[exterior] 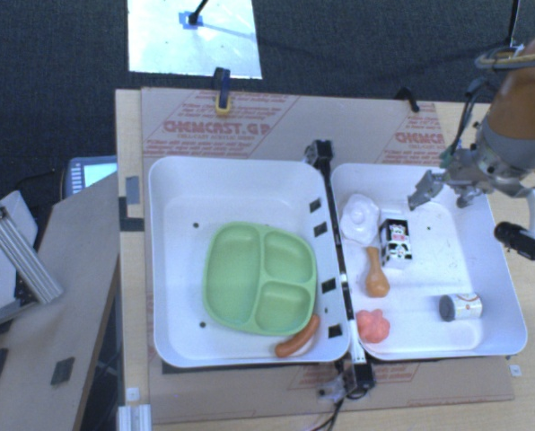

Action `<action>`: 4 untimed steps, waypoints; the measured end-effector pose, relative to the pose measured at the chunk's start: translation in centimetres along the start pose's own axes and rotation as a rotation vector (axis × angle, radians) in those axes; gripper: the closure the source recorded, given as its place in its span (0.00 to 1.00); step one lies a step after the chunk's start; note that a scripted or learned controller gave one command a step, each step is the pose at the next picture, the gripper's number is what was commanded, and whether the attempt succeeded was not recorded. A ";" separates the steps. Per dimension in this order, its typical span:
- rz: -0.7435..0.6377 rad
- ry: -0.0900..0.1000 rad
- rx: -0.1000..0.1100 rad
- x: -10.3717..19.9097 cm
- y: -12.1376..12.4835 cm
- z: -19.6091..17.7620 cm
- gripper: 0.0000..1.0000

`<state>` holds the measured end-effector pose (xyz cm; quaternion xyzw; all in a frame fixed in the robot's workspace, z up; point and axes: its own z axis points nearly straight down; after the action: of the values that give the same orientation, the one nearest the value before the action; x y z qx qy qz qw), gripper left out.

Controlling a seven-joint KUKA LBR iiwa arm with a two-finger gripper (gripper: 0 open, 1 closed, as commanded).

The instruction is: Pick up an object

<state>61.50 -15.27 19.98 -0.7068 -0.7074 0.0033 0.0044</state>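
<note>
Two white bins are sitting side by side: the left bin (173, 241) is holding a green divided plate (258, 279) and a sausage (299, 338). Hanging over the right bin (492, 268), the gripper (445, 191) is spreading its jaws, gripping nothing; a black-and-white toy (395, 242) is lying below.

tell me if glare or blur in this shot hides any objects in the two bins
Camera view: lighting is even and soft, with the two shallow white bins bright but not blown out; the green divided plastic plate and the small white-and-black carton read clearly. The only strong glare is on the shiny square sheet beyond the bench. The grey arm at right looks slightly soft; the gripper shows little detail.
</note>
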 end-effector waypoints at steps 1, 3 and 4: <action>-0.002 -0.002 -0.012 0.0 0.3 -0.7 0.00; -0.002 -0.006 -0.030 0.3 0.9 9.0 0.00; -0.002 -0.006 -0.032 0.3 1.1 9.4 0.00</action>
<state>62.54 -14.96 10.58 -0.7062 -0.7080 -0.0062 -0.0090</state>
